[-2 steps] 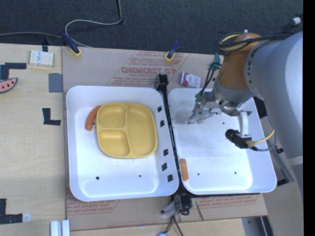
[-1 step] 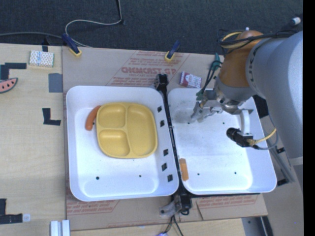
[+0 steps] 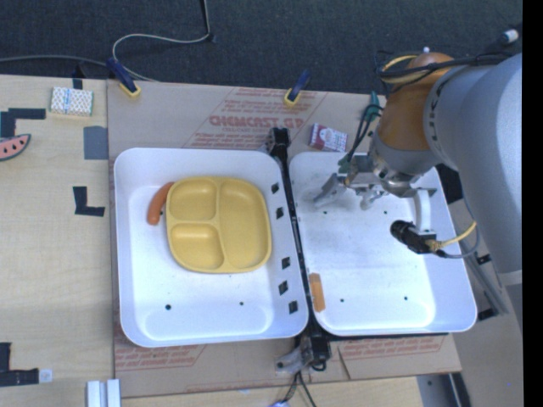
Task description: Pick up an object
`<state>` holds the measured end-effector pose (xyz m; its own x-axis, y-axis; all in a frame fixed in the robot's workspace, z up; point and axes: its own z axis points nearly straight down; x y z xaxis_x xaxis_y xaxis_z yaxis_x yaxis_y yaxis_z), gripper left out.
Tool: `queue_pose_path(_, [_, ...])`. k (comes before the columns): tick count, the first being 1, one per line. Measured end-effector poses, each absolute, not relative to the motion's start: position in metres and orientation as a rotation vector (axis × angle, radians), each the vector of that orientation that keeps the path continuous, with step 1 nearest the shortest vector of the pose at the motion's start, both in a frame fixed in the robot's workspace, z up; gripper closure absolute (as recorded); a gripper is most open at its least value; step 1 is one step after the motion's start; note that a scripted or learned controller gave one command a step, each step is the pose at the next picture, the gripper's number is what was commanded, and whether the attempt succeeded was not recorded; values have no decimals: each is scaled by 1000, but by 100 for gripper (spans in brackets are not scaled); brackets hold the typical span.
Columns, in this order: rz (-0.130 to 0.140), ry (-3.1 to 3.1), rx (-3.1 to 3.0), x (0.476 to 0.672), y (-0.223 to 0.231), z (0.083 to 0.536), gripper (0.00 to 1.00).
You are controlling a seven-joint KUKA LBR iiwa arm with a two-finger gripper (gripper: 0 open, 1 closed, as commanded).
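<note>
While the arm reaches in from the right, the gripper hangs over the right bin's far end, fingers apart, holding nothing. Two bins, one yellow tray in the left bin, two carrots: one half-hidden beside the tray, one at the right bin's near-left edge.

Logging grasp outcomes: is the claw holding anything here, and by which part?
Nothing is held. The claw hangs over the right white bin with no object between its fingers.
</note>
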<state>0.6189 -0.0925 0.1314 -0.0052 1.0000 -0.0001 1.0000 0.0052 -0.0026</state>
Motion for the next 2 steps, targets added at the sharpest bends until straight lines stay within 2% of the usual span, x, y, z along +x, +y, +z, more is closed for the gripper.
queue_pose_path(1, [-1, -2225, -2219, 669, -96, 85, 0])
queue_pose_path(2, [3, -2227, -2220, 669, -97, 95, 100])
